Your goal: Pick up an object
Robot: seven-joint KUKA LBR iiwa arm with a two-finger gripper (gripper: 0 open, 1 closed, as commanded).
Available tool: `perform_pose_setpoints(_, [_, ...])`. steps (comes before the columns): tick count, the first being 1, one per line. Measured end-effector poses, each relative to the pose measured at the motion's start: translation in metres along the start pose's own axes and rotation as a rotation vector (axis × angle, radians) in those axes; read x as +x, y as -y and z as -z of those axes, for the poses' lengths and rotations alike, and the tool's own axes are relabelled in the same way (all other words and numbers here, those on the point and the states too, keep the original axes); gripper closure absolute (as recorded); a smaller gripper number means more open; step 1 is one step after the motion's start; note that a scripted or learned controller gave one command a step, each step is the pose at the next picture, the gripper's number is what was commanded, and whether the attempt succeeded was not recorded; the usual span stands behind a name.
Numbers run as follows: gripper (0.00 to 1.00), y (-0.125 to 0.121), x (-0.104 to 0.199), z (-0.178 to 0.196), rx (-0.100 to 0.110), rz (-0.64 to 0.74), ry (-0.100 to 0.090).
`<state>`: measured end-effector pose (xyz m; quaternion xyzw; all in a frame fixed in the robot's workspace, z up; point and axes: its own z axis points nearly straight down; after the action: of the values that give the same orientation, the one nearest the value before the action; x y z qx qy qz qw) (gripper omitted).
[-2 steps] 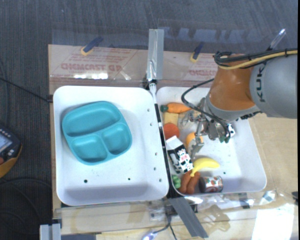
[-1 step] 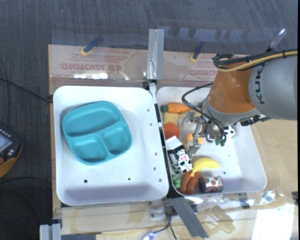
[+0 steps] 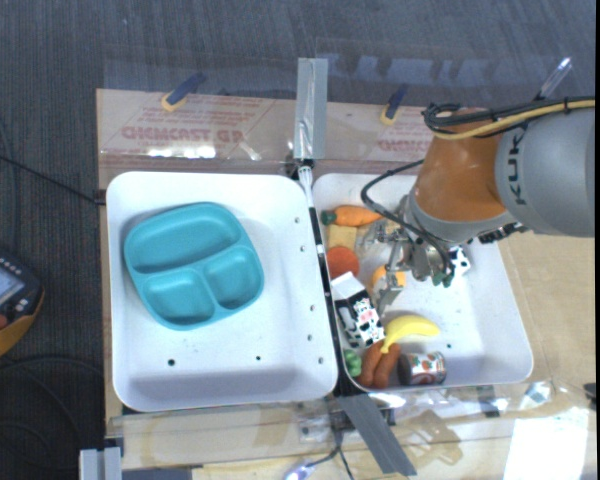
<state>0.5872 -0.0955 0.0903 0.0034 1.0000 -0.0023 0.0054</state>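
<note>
My gripper (image 3: 408, 263) hangs low over the middle of the right bin (image 3: 500, 318), below the orange band of the arm. A small orange piece (image 3: 379, 274) lies just to its left. A carrot (image 3: 355, 215) rests at the bin's far left. An orange-red round toy (image 3: 341, 260) and a white box with black spots (image 3: 359, 311) lie along the left wall. A banana (image 3: 410, 328), a dark can (image 3: 421, 368) and reddish sausages (image 3: 381, 366) crowd the near left corner, beside green peas (image 3: 352, 362).
The left bin (image 3: 280, 348) holds a teal divided plate (image 3: 192, 263). A metal rail (image 3: 310, 118) runs back from the gap between the bins. Cables (image 3: 480, 118) loop over the arm at the upper right. Bare floor shows in the right bin's near right part.
</note>
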Motion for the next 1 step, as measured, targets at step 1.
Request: perform_pose_setpoints(1, [0.00, 0.0032, 0.0062, 0.0006, -0.002, 0.019, 0.007])
